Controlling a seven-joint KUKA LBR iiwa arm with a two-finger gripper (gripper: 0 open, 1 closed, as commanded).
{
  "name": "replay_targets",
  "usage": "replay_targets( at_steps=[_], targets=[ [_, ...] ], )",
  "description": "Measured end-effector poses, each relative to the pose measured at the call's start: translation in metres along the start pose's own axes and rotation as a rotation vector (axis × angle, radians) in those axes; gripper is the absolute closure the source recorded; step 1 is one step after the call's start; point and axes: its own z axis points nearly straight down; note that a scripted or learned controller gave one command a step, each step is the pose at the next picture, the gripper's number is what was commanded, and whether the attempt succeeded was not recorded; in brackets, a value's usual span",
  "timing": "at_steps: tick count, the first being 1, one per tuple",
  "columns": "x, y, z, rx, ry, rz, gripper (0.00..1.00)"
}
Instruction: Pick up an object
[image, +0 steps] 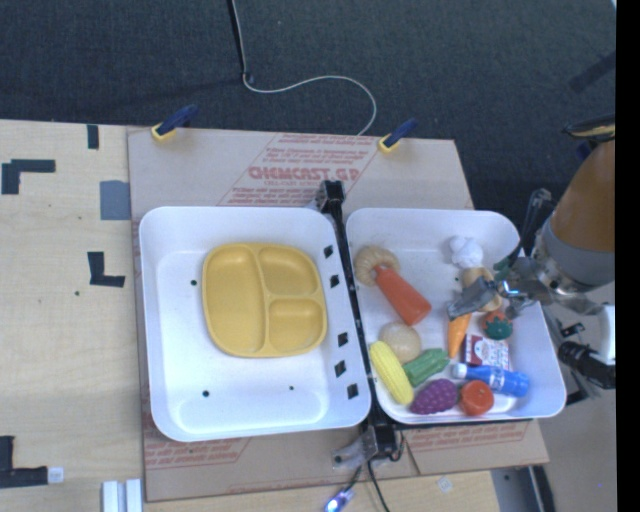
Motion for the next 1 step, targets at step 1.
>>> replay_targets(
  at_steps=[1],
  targets=[
    [0.0815,-0.0312,0.0254,0.005,0.003,-0.006,0.00]
  ],
)
